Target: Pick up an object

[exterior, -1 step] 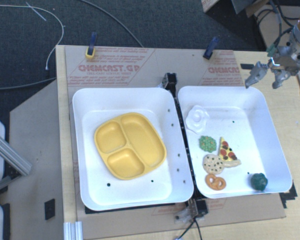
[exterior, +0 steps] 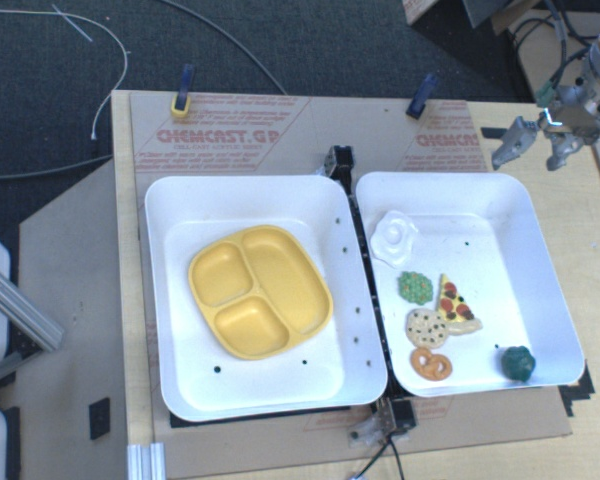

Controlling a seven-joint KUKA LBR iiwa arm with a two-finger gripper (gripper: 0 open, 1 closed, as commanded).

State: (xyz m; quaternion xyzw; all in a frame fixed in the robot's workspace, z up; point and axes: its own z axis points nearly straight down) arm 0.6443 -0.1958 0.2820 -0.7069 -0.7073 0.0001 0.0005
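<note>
In the right bin [exterior: 540,258], the pizza slice [exterior: 456,308] lies well below the wide-spread, bare fingers [exterior: 514,146]

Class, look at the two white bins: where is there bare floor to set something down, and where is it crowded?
Left bin: bare strips all around the yellow divided plate, widest along the near edge. Right bin: bare along the far wall and right side, beyond the white fried egg. Crowded: the broccoli, pizza slice, cookie and pretzel cluster; the dark green ball takes the near right corner.
</note>
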